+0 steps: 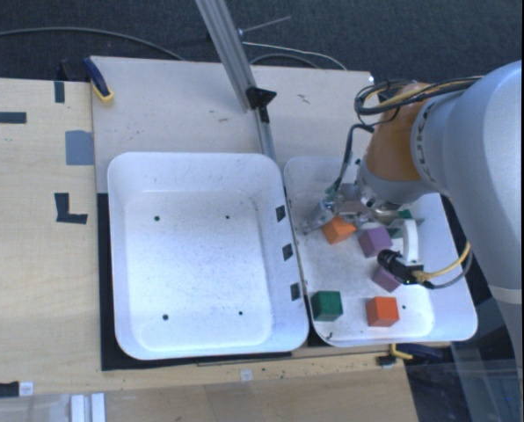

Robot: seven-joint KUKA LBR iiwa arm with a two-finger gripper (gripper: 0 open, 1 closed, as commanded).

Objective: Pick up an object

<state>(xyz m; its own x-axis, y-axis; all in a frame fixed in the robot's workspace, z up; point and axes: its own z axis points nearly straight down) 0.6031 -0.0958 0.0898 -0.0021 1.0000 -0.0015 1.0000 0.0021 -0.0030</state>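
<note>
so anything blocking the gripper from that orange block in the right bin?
Nothing visible. The gripper sits low in the right bin, right next to the orange block, with no object between them. A purple block lies just right of the orange one; whether it crowds the fingers isn't clear.

Slanted aluminium rail [229, 40], blue-handled clamp [98, 79] (yellow tip), black cable [69, 33], grey tape patch [79, 147]

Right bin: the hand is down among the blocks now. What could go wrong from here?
1. The hand sits by the orange block, with purple blocks close beside it; it may knock them rather than grasp.
2. It works near the right bin wall by the left bin, so a block could get pushed against that wall.
</note>
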